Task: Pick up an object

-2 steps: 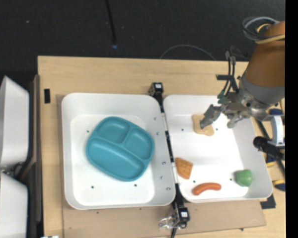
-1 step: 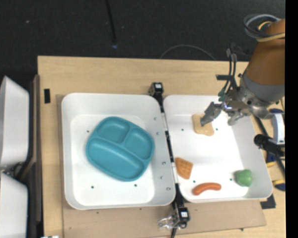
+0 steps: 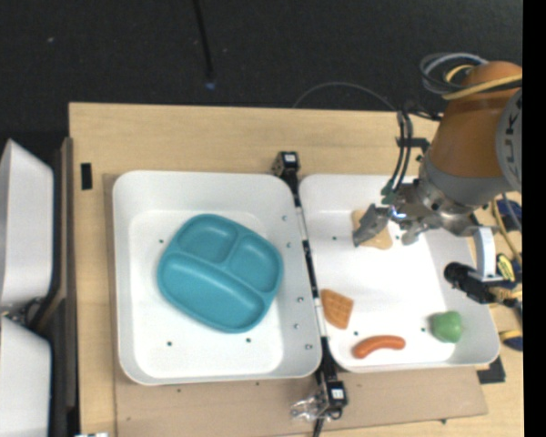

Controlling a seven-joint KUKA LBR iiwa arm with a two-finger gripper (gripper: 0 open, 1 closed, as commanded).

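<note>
Gripper (image 3: 388, 227) spread open over tan piece (image 3: 375, 238) in right bin (image 3: 409, 364) — nothing held yet. Centre, descend squarely, close gently — avoid nudging it away.

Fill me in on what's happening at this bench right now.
A grey and orange robot arm reaches in from the right, its claw low over a tan item at the back of the right bin. Whether it has a grip on that item isn't visible. The same bin also holds an orange wedge, a red sausage and a green piece. The left bin holds a blue divided plate.
</note>
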